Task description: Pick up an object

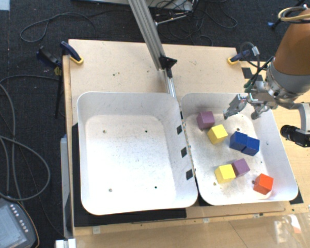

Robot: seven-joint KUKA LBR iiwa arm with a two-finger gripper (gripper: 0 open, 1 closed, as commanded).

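The right bin (279, 154) holds several small blocks: a purple cube (205, 120), a yellow cube (217, 134), a blue block (244, 142), a second yellow cube (225, 173), a smaller purple cube (241, 166) and an orange cube (263, 183). My gripper (245, 106) hangs above the bin's far right part, up and right of the first yellow cube and behind the blue block. Its fingers (233, 108) are spread apart with nothing between them.
The left bin (88, 138) lies beside the right one, with only dark specks on its floor. A slanted metal pole (147, 27) comes down to the bins' shared far edge. Blue and yellow clamps (71, 53) grip the board's far corners.
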